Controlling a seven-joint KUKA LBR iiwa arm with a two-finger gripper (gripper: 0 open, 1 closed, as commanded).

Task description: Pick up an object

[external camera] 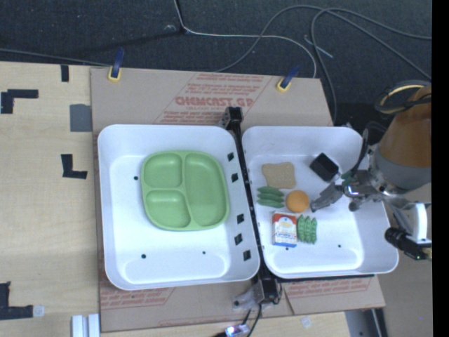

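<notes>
**Gripper low beside the orange ball**

Two white bins are seen. In the bin on the view's left, one green divided plate is laid. In the other bin, five things are grouped near the divider:

- one tan bread slice
- one bunch of green pods
- one orange ball
- one red-and-white carton
- one green ridged piece

The gripper is held just beside the ball. Whether it is open or closed cannot be told.
</notes>
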